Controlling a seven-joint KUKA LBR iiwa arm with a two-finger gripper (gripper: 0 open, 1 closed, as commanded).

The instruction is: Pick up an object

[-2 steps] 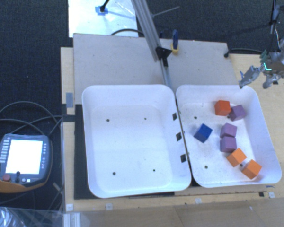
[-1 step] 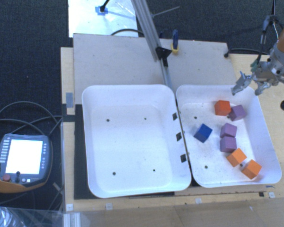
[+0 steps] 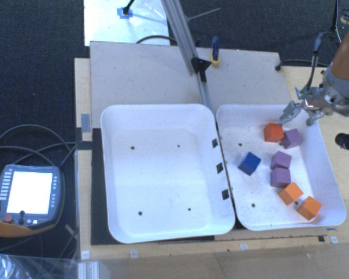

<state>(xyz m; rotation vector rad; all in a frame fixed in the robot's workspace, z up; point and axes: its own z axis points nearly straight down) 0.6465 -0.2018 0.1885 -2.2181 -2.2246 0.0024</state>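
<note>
Overhead slanted view of a table [image 3: 244, 74] w/ two shallow white bins side by side. Left bin [image 3: 113, 121] shows bare white floor w/ a few dark dots. Right bin [image 3: 331, 211] holds 7 small cubes: 3 orange, 3 purple, 1 blue.

Orange cube no. 1 [image 3: 273, 132] sits near the bin's far side, touching a purple cube [image 3: 292, 138] just right of it. Blue cube [image 3: 249, 163] lies alone toward the bin's left-centre, turned corner-on like a diamond. Two more purple cubes [image 3: 281, 159] [image 3: 280, 176] are packed one in front of the other mid-bin. Two more orange cubes [image 3: 291, 193] [image 3: 309, 207] sit close together at the near right corner, both rotated. Cubes have no clear long axis.

Robot arm enters from the right; its gripper [image 3: 302, 113] hovers over the bin's far edge, just above the first orange and purple pair. Fingers [image 3: 288, 113] are spread apart, nothing between them.

Other items: a slanted metal pole [image 3: 180, 25] clamped at the table's back, a handheld control tablet [image 3: 28, 199] w/ cables on the dark floor at left.
</note>
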